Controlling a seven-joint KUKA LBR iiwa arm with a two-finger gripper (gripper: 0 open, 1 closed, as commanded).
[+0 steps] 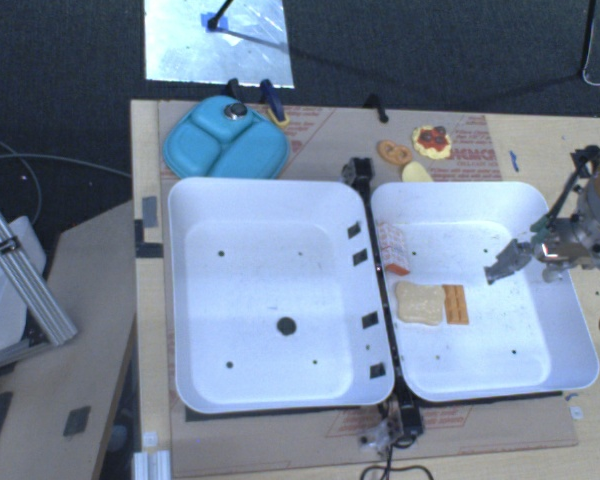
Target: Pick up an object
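Note:
In the right bin (540, 368) lie a pale bread slice (420, 303), an orange waffle-like piece (456, 304) touching its right side, and a small red-and-white piece (393, 251) near the bin's left wall. My gripper (507, 261) hangs over the right bin, to the right of and a little above the bread and the orange piece, apart from both. Nothing shows between its fingers.
The left bin (195, 268) holds one small dark round object (286, 326). Behind the bins on the bench sit a blue divided plate (226, 140), a pretzel-shaped toy (393, 152), a small pizza toy (432, 140) and a yellow piece (416, 172).

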